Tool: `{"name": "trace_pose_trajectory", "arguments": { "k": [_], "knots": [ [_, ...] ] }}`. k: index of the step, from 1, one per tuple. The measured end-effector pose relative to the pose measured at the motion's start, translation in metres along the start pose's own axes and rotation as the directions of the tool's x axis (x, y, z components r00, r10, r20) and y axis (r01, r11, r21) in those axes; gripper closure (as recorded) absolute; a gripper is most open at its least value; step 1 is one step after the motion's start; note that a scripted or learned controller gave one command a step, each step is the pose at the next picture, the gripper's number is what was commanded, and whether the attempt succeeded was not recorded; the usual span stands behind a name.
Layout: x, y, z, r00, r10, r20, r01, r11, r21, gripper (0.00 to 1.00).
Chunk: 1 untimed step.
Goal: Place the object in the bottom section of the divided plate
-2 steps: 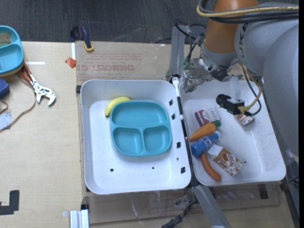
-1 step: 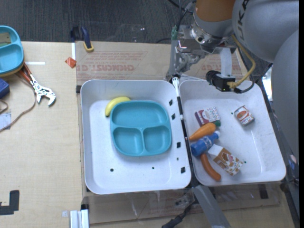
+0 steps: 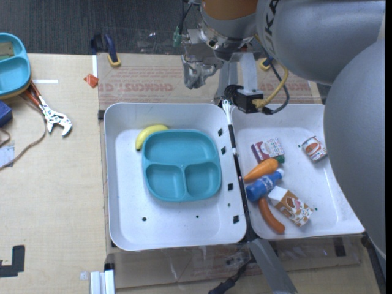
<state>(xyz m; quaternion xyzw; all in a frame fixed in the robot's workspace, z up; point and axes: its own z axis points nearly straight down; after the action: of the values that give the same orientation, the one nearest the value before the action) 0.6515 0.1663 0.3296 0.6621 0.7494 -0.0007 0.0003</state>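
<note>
A light blue divided plate (image 3: 181,164) lies in the left white bin (image 3: 122,213), with one wide section toward the top and two smaller sections toward the bottom; nothing lies in them. A yellow banana (image 3: 149,133) rests against the plate's upper left rim. My gripper (image 3: 197,77) hangs high above the bench, over the top edge of the left bin, near the divide between the bins. I see nothing in it.
The right bin (image 3: 343,216) holds a carrot (image 3: 262,168), a blue bottle (image 3: 263,185), a sausage (image 3: 271,216), small cartons (image 3: 293,206) and a can (image 3: 313,149). A wrench (image 3: 54,118) and a blue bowl (image 3: 12,66) lie on the bench at left.
</note>
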Motion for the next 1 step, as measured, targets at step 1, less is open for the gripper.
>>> {"name": "trace_pose_trajectory", "arguments": {
  "k": [1],
  "knots": [
    [0.0282, -0.0840, 0.0671, 0.997, -0.074, 0.001, 0.074, 0.997, 0.004, 1.00]
  ]
}}
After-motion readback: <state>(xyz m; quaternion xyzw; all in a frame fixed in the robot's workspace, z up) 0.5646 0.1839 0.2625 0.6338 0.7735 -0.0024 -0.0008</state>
